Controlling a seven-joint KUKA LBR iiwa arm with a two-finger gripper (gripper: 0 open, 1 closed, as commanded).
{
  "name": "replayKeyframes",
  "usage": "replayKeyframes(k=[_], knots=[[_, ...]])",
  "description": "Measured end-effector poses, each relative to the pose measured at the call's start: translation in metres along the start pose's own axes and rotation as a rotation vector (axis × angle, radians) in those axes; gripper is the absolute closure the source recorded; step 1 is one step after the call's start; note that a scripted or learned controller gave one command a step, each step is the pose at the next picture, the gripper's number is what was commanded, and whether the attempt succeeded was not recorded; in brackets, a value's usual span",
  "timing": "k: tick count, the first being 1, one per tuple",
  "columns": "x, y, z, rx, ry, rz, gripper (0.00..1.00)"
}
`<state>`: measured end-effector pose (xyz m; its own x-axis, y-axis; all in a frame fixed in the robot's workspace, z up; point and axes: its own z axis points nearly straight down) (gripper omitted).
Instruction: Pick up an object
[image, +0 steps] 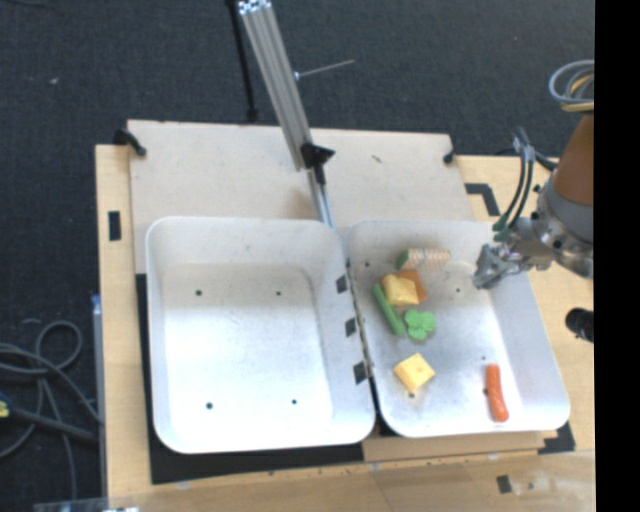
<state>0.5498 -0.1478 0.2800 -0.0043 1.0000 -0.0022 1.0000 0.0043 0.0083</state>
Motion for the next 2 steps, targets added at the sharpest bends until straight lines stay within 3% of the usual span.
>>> replayKeyframes(k=[2], knots=[[0.102, 0.023, 0.007, 0.006, 0.002, -0.003, 1.00]])
